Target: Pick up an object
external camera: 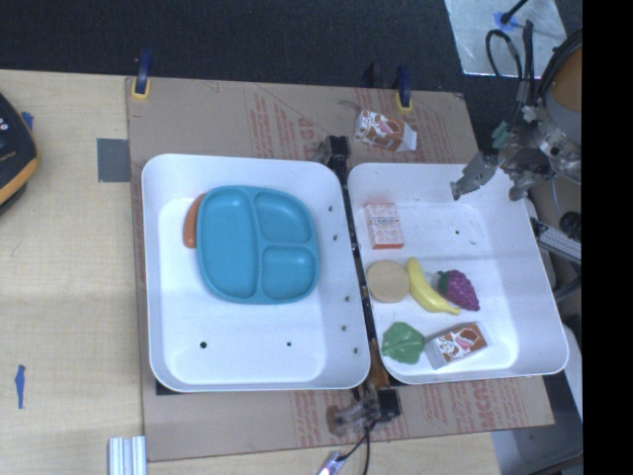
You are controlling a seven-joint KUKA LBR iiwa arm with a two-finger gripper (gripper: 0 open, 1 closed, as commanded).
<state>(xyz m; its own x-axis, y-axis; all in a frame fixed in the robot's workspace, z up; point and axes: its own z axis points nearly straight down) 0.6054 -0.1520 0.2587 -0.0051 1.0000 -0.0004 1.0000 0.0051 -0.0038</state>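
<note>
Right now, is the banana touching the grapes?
Touching. The camera view shows the banana lying against the left side of the grapes, with no white bin floor visible between them.

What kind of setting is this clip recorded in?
Most likely a robotics lab bench set up for grasping trials. Two white bins sit on clamped cardboard, the right one holding toy food such as a banana and grapes, with the arm's claw over its far edge.

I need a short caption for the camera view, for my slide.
Gripper above the right bin's far edge; toy banana, grapes inside; blue plate in left bin.
</note>
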